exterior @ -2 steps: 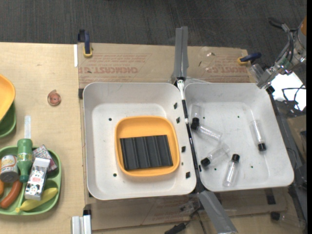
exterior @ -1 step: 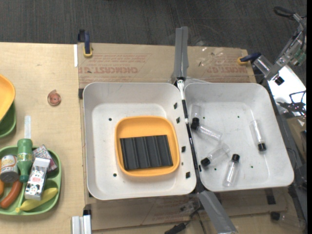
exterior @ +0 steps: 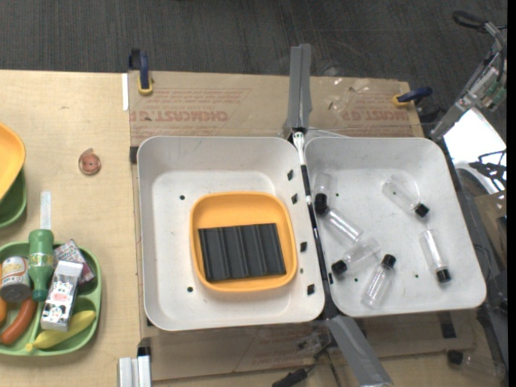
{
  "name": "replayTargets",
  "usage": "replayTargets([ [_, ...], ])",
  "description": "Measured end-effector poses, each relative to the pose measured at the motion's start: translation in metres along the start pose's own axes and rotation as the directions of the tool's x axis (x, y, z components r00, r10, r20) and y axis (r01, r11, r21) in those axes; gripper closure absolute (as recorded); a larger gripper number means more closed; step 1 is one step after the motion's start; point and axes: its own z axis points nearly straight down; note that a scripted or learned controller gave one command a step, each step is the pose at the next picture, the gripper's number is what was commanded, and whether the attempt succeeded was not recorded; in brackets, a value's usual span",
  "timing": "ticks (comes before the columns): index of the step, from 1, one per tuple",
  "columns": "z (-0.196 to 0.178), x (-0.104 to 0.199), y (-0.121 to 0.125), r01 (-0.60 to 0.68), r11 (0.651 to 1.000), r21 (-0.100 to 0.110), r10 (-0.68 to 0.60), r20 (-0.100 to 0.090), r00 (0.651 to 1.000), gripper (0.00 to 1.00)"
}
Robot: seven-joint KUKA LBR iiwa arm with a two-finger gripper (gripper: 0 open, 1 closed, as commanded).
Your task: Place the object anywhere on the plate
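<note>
Lying flat in the middle of a yellow plate (exterior: 242, 205) is a dark grey ribbed slab (exterior: 242, 250), its ridges running away from the viewer. It covers most of the plate's floor and leaves the yellow rim bare all round. The plate sits at the centre of the left white bin (exterior: 161, 168), square to the bin's walls.

Just beside it, the right white bin (exterior: 367, 156) holds five clear vials with black caps, all lying on their sides and scattered. One vial (exterior: 337, 220) lies near the dividing wall with its cap toward the far left. A second vial (exterior: 405, 193) lies toward the far right, and a third vial (exterior: 434, 254) near the right wall with its cap toward the viewer. A fourth vial (exterior: 359, 255) and a fifth vial (exterior: 376, 282) lie close together in the near middle. None of them touches the plate.

The gripper's state cannot be told from this view.

Both bins rest on a sheet of brown cardboard (exterior: 193, 103), held at its far edge by two blue clamps, the left clamp (exterior: 139, 71) and the right clamp (exterior: 411, 97). A grey post (exterior: 300, 87) stands where the bins meet. To the left, the pale wooden worktop (exterior: 64, 103) carries a green tray (exterior: 85, 325) of toy food with a green bottle (exterior: 39, 262) on it. There is also a small pink round piece (exterior: 89, 162) and part of a yellow bowl (exterior: 8, 164) at the picture's edge. Dark carpet (exterior: 242, 14) lies beyond.
</note>
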Motion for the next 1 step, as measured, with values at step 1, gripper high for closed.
replayTargets([
  [1, -0.0521, 0.0148, -0.0199, 0.2, 0.98, -0.001, -0.2, 0.001, 0.98, 0.0],
])
